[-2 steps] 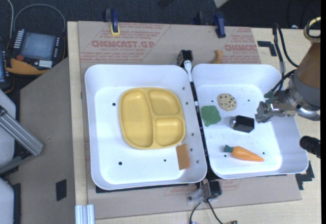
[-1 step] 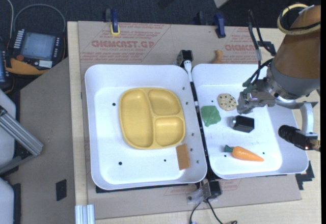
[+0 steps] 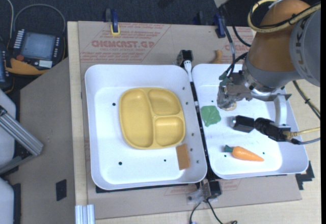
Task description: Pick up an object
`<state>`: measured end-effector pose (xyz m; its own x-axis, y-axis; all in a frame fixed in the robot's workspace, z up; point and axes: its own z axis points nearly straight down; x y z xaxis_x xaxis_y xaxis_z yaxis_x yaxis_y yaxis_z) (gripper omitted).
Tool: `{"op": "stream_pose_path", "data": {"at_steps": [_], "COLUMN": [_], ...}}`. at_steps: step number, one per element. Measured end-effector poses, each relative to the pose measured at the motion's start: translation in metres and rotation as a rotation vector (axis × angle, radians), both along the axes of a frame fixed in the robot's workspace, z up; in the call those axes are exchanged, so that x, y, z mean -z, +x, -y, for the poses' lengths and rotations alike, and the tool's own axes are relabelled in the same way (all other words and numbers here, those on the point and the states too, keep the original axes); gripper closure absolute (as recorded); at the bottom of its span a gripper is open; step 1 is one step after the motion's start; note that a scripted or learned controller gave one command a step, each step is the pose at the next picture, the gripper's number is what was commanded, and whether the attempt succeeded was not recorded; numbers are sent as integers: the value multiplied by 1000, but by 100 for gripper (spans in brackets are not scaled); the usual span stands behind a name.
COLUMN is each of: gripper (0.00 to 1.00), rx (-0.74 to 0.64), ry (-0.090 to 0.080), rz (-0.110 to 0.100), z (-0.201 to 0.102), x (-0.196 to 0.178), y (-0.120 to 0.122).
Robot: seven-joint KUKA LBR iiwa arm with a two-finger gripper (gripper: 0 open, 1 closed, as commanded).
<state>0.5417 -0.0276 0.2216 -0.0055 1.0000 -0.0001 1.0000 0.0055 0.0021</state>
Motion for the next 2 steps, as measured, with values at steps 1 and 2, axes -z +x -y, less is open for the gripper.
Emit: {"op": "stream_pose_path", "data": {"at_steps": [1, 2], "gripper": [100, 100], "rx": [-1, -1], "ry": [1, 2], "rz": [2, 3], "z": [-54, -105], "x": [-1, -12], "y": [33, 58]}}
